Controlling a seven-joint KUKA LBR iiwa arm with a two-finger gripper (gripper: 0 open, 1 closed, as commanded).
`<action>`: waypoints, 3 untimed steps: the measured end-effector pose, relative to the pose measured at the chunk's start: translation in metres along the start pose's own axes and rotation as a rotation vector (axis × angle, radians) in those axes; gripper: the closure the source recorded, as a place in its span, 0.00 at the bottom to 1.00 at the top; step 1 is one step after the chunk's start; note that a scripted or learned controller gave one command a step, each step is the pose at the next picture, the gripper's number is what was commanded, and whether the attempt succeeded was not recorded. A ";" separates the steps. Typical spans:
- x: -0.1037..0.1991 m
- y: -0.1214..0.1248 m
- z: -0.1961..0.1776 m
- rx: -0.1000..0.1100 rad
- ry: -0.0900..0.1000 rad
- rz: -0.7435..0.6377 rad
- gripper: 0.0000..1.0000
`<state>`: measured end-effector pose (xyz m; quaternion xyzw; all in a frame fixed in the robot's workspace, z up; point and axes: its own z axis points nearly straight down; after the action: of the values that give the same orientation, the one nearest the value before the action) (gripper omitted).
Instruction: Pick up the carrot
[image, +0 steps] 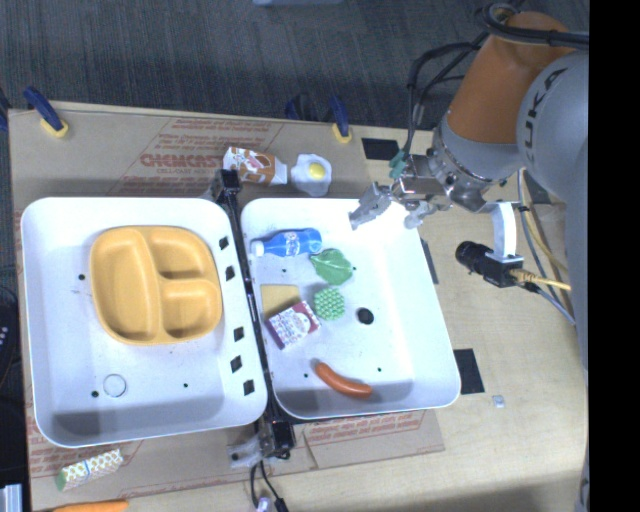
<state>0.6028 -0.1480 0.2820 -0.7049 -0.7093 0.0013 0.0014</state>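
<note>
The carrot (343, 380) looks to be the orange-red, elongated piece lying near the front wall of the right bin (440, 345). My gripper (389, 212) hovers over that bin's back right corner, far from the carrot. Its two fingers (364, 212) are spread open with nothing between them. The grey arm with its orange band (510, 75) comes in from the upper right.
The right bin also holds a blue bottle (288, 243), a green leaf (333, 266), a green ball (329, 302), a yellow slab (279, 297), a red packet (292, 325) and a black disc (364, 317). A yellow divided plate (155, 282) lies in the left bin. An orange sliver (92, 506) lies outside at the bottom left.
</note>
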 end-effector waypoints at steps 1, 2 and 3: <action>0.025 -0.017 0.100 0.002 0.000 0.040 0.00; 0.052 -0.035 0.185 -0.012 -0.002 0.176 0.00; 0.012 0.036 0.007 -0.004 -0.001 0.137 0.00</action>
<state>0.6389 -0.1357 0.2747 -0.7517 -0.6595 0.0003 -0.0002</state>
